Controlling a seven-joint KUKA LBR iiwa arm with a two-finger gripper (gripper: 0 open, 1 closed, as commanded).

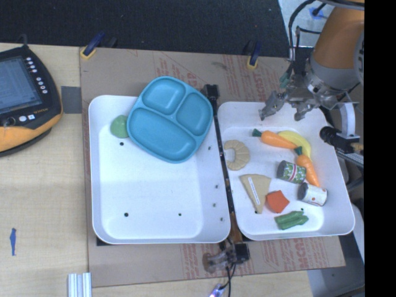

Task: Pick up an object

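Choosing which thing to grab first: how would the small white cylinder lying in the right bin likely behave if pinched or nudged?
The white cylinder lies on its side, so a nudge would probably roll it. Its smooth round wall may slip between fingers. It looks small and likely light, and the orange carrot close beside it could crowd a grasp.

The left bin (154, 209) has open floor across its near half and middle; its far part is taken by a blue divided plate (171, 117) with a green disc (119, 126) tucked at its left edge. The right bin (247, 119) is crowded along its right and near sides: carrots (276, 140), banana (296, 140), a can (291, 171), a red block (277, 201), a green piece (291, 219). Its far-left corner is free, beside the pincer (288, 108).
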